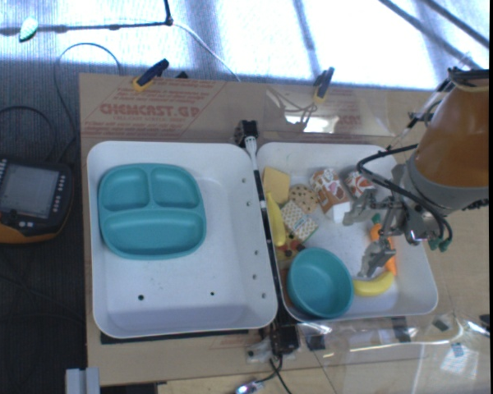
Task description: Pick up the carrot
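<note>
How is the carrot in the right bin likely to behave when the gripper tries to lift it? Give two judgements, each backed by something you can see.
The carrot looks like a small, smooth toy, so probably stiff and light, but perhaps slippery. It seems slim and rounded, so it may roll if nudged. It lies close to the banana under the gripper, so a grab might catch both.

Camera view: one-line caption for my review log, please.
Gripper lowered over the carrot in the right bin, beside banana and teal bowl.
</note>
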You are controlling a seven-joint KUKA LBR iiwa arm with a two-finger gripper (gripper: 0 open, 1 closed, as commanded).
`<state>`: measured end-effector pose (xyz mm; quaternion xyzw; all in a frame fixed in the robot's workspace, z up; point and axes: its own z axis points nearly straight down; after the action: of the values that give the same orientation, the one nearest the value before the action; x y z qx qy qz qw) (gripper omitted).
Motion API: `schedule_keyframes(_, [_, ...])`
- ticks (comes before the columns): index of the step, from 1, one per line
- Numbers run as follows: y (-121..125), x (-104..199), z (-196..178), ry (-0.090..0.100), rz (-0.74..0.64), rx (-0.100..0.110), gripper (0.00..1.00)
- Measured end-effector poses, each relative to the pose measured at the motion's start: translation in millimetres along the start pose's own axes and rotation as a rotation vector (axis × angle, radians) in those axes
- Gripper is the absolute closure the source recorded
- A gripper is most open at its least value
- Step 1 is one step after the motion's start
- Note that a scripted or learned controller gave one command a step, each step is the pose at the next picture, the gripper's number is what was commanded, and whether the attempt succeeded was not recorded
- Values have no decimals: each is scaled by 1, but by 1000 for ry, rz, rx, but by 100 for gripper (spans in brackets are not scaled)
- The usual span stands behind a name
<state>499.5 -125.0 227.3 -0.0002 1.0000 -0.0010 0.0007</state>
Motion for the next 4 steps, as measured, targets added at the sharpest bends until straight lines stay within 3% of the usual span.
schedule_keyframes(1, [-53, -10, 33, 1, -129, -1, 0])
schedule_keyframes(2, [-80, -44, 136, -12, -107, 1, 0])
schedule_keyframes(3, [-80, -47, 124, -19, -108, 7, 100])
schedule_keyframes(4, [-79, -48, 116, -20, -108, 10, 100])
